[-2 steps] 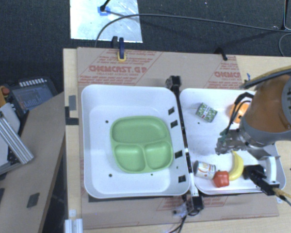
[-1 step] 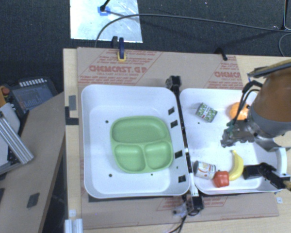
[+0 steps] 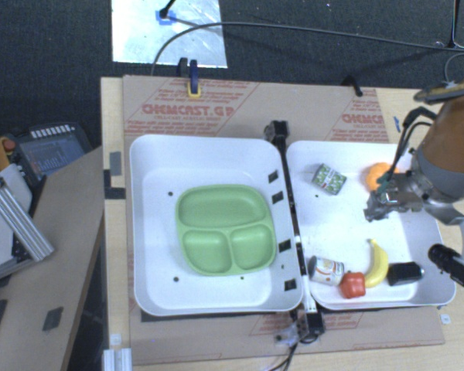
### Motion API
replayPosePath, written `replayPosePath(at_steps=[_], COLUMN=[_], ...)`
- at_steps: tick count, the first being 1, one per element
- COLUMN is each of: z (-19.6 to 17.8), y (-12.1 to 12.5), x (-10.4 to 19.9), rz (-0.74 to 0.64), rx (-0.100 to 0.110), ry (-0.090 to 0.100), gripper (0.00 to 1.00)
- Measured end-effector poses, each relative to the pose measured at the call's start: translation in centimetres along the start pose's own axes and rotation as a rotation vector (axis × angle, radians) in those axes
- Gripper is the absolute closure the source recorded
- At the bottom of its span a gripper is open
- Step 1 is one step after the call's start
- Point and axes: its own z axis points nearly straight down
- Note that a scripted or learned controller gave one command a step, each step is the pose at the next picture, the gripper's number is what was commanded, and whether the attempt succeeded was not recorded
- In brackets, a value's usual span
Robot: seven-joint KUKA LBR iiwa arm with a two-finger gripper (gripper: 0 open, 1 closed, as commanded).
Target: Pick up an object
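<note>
Gripper (image 3: 380,205) hangs low in the right bin (image 3: 348,242), just beside the orange (image 3: 373,175); whether it is clenched or released cannot be told. This looks like the approach step, nothing visibly held. Next it would need to centre over the orange, which sits just beyond it, toward the bin's far wall

My arm (image 3: 448,149) reaches in from the right edge of the camera view, grey link below the orange band, wrist angled down and leftward. My gripper (image 3: 377,205) hangs low at the end of the wrist, dark and compact, pointing left.
</note>
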Motion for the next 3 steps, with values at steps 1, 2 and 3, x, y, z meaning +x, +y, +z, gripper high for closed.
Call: replayPosePath(at_steps=[1,2,3], z=[0.2,1.7,0.7], y=[1.2,1.6,2.4], x=[6.3,11.4,16.7], rz=[-0.005,-0.005,-0.006], rx=[0.006,0.009,0.007], ry=[0.003,0.004,0.004], gripper=[1.00,1.00,1.00])
